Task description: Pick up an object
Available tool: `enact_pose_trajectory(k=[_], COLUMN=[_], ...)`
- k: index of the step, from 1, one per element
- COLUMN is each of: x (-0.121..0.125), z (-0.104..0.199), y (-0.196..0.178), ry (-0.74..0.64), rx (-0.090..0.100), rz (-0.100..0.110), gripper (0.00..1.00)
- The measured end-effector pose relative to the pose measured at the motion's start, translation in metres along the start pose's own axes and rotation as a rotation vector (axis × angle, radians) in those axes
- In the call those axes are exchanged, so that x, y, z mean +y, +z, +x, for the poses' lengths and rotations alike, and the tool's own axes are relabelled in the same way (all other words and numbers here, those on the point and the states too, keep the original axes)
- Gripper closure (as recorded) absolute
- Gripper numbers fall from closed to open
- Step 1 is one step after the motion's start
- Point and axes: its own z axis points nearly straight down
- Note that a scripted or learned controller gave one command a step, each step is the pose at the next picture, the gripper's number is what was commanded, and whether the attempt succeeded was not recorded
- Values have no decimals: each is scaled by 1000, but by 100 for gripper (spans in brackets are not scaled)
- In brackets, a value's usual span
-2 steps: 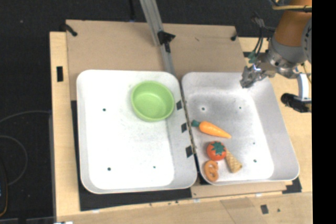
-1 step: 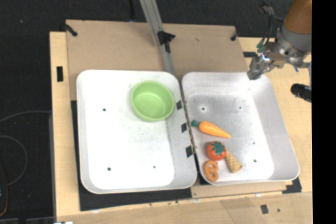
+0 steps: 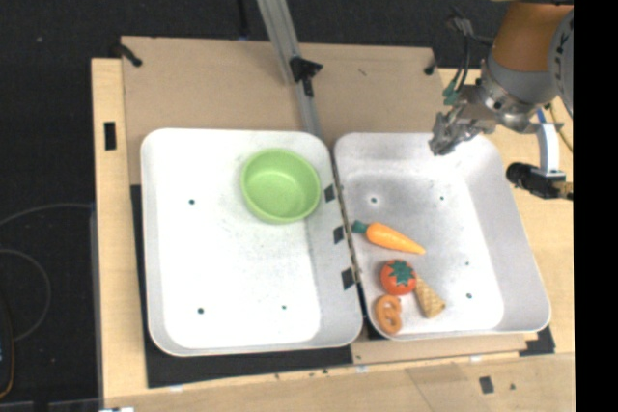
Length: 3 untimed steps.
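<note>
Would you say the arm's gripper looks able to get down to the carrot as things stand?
Probably yes. The gripper hangs over the right bin's far edge, and the carrot lies uncovered with bare floor between; the tomato sits just beside it.

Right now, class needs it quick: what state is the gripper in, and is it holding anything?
Gripper: over the right bin's top edge, nothing seen in it; open or closed cannot be told.

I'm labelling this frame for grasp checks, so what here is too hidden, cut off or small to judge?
- Gripper: jaws too small and dark in the camera view to judge.
- Arm: cut off by the right edge.
- Small orange item beside the tomato: too small to identify.
</note>
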Motion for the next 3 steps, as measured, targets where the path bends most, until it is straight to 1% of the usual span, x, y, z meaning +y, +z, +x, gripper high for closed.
enact_pose_trajectory(k=[1,2,3], x=[1,-14,-31], z=[47,96,150], y=[-7,-1,-12], ry=[-2,-1,-3], rx=[2,1,3], rz=[-1,1,0], gripper=[100,100,100])
